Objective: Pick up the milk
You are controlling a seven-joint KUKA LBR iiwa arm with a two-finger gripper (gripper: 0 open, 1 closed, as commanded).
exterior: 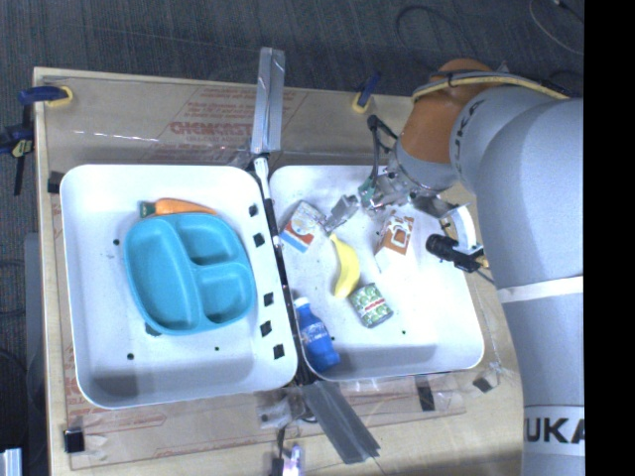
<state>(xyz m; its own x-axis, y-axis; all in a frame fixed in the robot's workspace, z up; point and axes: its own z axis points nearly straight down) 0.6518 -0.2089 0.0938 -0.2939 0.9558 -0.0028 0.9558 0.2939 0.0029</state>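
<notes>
- Here the arm (pixel 516 196) reaches in from the right over the right bin (pixel 451 340), and the jaws (pixel 382 194) sit low near that bin's far edge.
- I cannot tell whether the jaws are spread or pressed together; nothing shows between them.
- There are 2 small cartons in the right bin. The milk (pixel 301 228) is, I judge, the white one with blue and orange print, lying tilted by the divider, left of the jaws and apart from them.
- The other carton (pixel 396 235), white with red-brown print, lies just below the jaws. Its closeness could draw the grasp to the wrong item.
- A banana (pixel 344 268) lies between the 2 cartons, with a green packet (pixel 371 304) below it and a blue bottle (pixel 316 336) by the divider.
- The milk could slide toward the wall or slip out if the jaws close on its slanted faces.
- The left bin (pixel 99 365) holds a blue tray (pixel 189 271) with an orange item (pixel 179 206) behind it.
</notes>
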